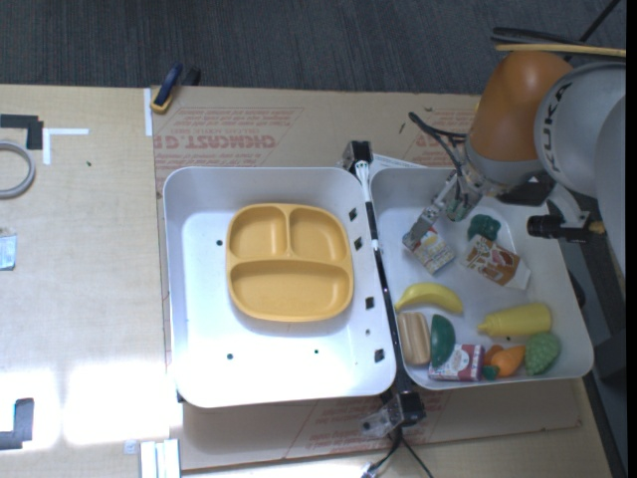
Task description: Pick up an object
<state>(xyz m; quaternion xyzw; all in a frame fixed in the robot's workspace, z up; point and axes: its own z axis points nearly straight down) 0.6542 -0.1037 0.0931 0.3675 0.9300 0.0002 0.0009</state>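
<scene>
Camera view: gripper (pixel 426 235) low in the right bin (pixel 557 371), pinching a small carton (pixel 434 254).

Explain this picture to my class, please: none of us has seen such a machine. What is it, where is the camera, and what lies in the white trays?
The camera looks down at a slant on a bench. The grey machine with the orange band is a robot arm reaching in from the right. Its gripper hangs low over the right bin, just above a small packet; whether it grips anything cannot be told. That bin also holds toy food: a banana, a yellow bottle, a red-and-white carton and a carrot. The left bin holds a yellow divided plate.
</scene>
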